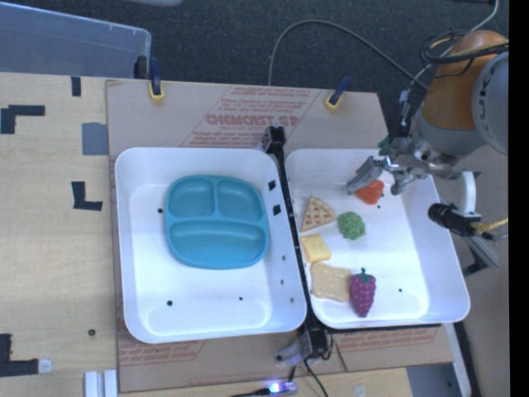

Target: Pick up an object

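from the camera above the bench, two white bins sit side by side. the left bin (132, 246) has a blue divided plate (216, 222) in it. the right bin (430, 279) holds toy food: a red-orange piece (371, 192) near the far end, a waffle-patterned wedge (316, 214), a green lumpy piece (351, 225), a yellow square (315, 247), a pale slice of bread (330, 281) and a purple bunch of grapes (362, 293) touching the bread's near corner.

the arm (463, 98) comes in from the right, and its gripper (382, 178) hangs over the far part of the right bin. its two fingers look spread apart, one out toward the bin's middle and one back toward the arm, with the red-orange piece sitting just below and between them. whether the piece is on the floor or touching a finger is hard to tell at this slant.

this looks like the approach step, the claw lined up on the red-orange piece but not yet clamped on it. the next move calls for a straight drop so the fingers pass either side of the piece, then a close and a lift. the piece is small, so a slight offset could knock it aside.
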`<state>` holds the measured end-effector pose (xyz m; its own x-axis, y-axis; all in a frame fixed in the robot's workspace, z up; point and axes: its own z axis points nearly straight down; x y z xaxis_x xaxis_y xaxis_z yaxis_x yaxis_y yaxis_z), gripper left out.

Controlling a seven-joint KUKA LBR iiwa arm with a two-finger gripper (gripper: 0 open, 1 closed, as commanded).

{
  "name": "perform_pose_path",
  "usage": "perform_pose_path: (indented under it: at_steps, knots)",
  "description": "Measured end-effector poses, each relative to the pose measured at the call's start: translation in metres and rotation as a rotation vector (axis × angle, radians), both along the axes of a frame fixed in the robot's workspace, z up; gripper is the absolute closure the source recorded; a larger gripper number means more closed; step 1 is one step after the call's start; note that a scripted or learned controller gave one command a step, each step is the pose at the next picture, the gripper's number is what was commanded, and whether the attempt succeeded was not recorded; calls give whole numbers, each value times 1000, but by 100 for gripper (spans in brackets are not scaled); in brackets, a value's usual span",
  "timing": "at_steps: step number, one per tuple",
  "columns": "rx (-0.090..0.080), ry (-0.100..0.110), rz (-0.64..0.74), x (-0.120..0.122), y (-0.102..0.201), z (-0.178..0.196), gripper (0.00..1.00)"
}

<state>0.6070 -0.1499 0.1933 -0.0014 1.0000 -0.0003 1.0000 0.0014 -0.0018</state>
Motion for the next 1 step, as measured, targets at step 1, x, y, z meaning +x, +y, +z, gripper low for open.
perform_pose_path:
  at_steps: [1]
  knots:
    - [0, 5, 0, 2, -2, -64, 0]
